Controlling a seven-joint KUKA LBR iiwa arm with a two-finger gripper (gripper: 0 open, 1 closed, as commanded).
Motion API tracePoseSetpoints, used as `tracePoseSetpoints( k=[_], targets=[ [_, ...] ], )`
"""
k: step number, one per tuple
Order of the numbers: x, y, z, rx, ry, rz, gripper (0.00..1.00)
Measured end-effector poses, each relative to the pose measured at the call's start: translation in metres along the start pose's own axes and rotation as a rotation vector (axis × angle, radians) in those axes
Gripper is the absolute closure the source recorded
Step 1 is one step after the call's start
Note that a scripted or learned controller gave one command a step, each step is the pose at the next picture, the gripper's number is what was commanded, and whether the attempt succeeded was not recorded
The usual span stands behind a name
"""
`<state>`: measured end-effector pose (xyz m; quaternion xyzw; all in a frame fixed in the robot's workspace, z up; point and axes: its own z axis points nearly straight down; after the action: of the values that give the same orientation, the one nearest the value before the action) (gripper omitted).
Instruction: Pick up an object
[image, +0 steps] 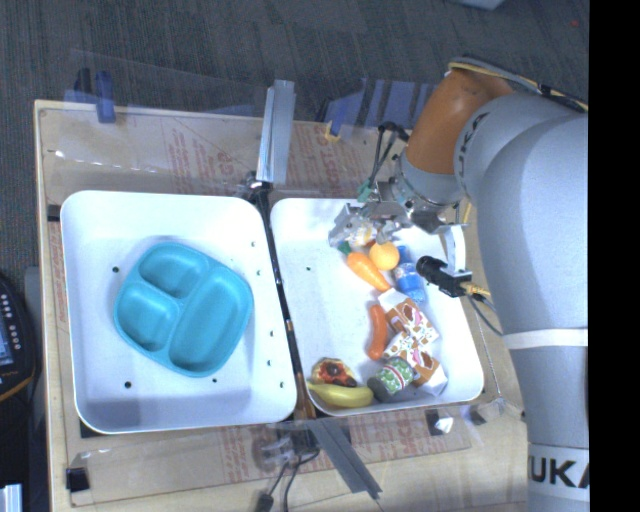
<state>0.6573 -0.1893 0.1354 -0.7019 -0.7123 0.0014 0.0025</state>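
My gripper (356, 228) hangs low over the far end of the right bin (320, 300). It is just above and to the left of an orange carrot (366, 270) and a small orange fruit (384, 256). Something small and greenish (359, 241) shows right under the gripper, and I cannot make out whether it is held. A blue object (409, 281) lies to the right of the carrot. Nearer the front are a red sausage (376, 330), a patterned carton (413, 336), a can (393, 378), a banana (341, 395) and a pizza slice (331, 371).
The left bin (90, 230) holds a blue divided plate (183, 308) at its middle. A ridge (280, 300) separates the two bins. The grey arm with its orange band (445, 120) fills the right side, above the right bin's far corner.
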Motion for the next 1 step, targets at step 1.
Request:
tracePoseSetpoints(
  k=[1],
  targets=[
    [0.0466, 0.0003, 0.0442, -0.002, -0.002, 0.005, 0.0]
  ],
)
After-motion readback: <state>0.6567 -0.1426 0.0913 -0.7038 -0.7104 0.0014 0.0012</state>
